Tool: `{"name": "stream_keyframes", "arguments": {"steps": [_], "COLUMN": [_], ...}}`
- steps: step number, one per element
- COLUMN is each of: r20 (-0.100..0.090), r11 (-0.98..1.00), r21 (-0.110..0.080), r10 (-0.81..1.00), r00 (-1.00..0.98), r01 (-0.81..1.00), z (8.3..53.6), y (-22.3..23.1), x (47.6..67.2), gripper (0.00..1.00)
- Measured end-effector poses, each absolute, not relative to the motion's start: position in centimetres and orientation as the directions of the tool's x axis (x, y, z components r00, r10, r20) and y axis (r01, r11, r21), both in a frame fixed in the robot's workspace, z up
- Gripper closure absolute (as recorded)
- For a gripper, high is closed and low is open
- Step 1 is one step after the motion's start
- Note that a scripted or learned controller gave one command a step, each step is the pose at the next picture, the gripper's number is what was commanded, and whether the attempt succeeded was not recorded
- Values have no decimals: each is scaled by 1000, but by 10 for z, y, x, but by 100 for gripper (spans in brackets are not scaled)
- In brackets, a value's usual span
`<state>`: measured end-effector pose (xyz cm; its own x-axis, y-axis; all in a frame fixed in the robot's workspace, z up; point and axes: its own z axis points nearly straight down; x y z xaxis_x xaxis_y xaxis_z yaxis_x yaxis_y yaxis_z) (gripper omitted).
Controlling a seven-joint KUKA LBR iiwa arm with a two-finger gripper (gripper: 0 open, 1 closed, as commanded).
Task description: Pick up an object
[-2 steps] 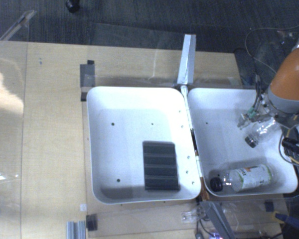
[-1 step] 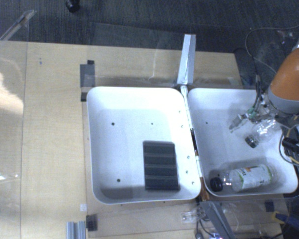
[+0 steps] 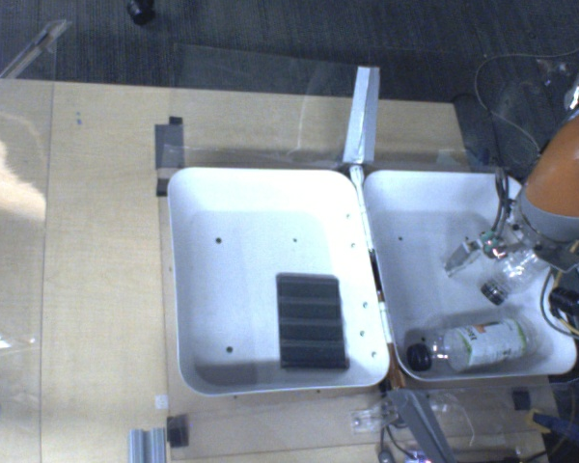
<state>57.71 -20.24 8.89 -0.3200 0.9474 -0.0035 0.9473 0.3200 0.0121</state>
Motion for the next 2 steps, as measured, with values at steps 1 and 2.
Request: {"name": "stream_keyframes", "arguments": {"steps": [1, 2], "r20": [-3, -4], "r11": [334, 316], "r21": [10, 10], "r10": [943, 949], "r00": [-334, -316], "r01": [943, 949], "z": [88, 89], "y": [-202, -204], "x": [633, 587], "gripper": [0, 0]}}
